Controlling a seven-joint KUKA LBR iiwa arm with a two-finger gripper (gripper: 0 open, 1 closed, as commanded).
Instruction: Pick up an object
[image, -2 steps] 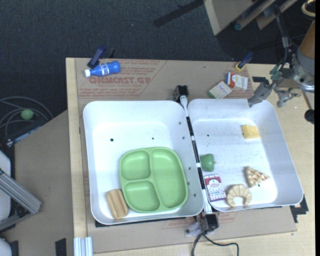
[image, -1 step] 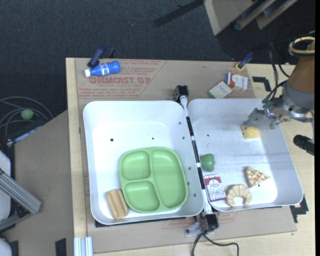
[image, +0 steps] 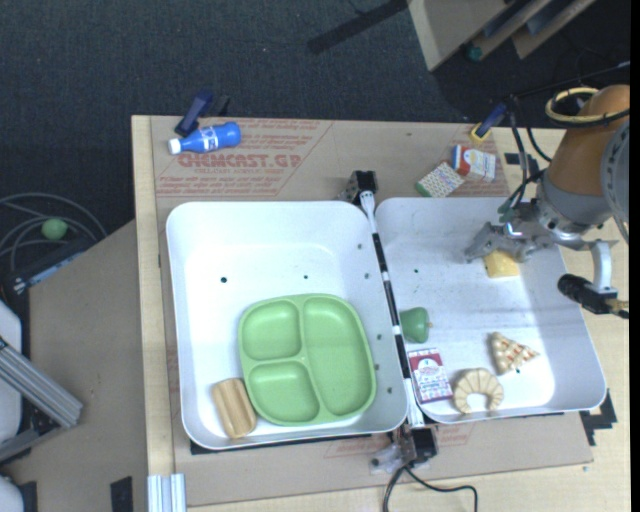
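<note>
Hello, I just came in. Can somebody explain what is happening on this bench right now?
A grey robot arm reaches in from the right, and its gripper is low in the right bin, just over a yellow block. Nothing looks lifted yet. A croissant, a pizza slice toy and a red card lie nearby. The left bin holds a green divided plate.

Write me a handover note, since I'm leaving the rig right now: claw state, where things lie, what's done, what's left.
Claw: low in the right bin, over a yellow block; grip unclear.
Right bin also holds a green toy, red card, croissant and pizza slice.
Left bin: green divided plate, tan bread piece.
Done: nothing visibly lifted.
Left: grasp and raise one object.
</note>
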